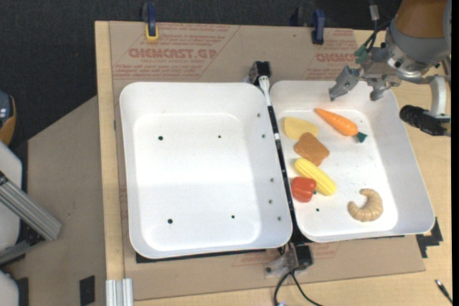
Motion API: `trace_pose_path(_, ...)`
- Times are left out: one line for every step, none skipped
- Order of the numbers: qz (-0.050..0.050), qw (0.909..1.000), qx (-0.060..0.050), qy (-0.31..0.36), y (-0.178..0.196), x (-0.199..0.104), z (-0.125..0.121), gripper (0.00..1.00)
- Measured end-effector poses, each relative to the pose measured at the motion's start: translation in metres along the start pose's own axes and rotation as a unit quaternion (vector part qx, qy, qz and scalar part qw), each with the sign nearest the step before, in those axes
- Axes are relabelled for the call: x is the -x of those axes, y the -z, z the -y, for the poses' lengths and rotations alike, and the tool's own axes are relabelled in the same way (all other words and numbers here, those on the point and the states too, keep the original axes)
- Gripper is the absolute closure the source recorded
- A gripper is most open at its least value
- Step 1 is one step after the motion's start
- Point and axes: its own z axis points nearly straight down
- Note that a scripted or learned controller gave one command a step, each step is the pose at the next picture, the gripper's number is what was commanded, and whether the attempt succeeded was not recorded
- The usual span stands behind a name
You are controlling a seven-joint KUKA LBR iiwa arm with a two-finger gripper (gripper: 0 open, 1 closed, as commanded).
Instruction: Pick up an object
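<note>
The gripper (361, 84) is seen at the upper right of the frame, jaws apart, nothing held; the carrot (336, 121) lies just below it in the right bin (409, 175); reaching is judged the step; next, it must be lowered and closed.

We counted two white bins, a left bin (136, 154) and a right bin (401, 175). In the right one lay six items: one carrot (336, 121), one yellow wedge (299, 127), one brown block (311, 149), one corn cob (315, 177), one red pepper (303, 188), one croissant (366, 205).
</note>
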Motion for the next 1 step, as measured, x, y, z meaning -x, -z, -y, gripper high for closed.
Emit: trace_pose_path(-0.001,1.0000,-0.005,-0.001,-0.1361,0.0220,0.0008,0.00)
